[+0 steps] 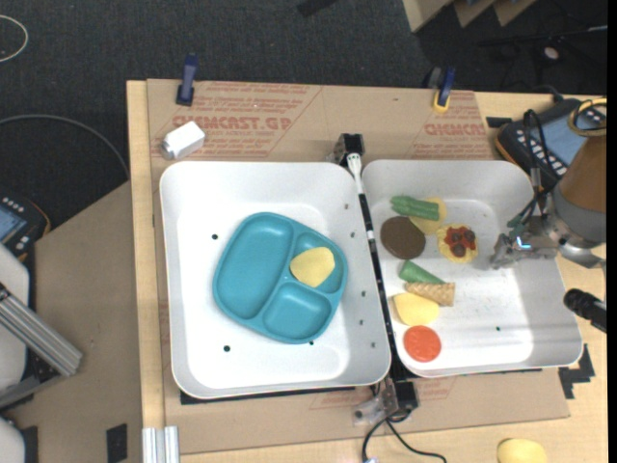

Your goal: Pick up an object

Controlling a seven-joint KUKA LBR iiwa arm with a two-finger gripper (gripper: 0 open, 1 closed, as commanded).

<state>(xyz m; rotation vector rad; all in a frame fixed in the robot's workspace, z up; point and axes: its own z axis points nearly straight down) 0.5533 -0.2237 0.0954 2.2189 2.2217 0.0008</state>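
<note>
The arm enters at the right edge, partly cut off, and its claw [511,247] hangs low over the right bin [540,340]; whether the claw is apart or together cannot be told. Just left of it lie toy foods: a pizza piece [458,242], a brown disc [402,237], green beans [415,205], a yellow lump [415,309] and an orange disc [422,342]. That bin's right half is bare. The left bin [193,258] holds a blue divided plate [255,278] with a yellow piece [313,266].

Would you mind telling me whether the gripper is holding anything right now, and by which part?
Nothing shows between the gripper's tips; it sits over bare floor of the right bin.
</note>
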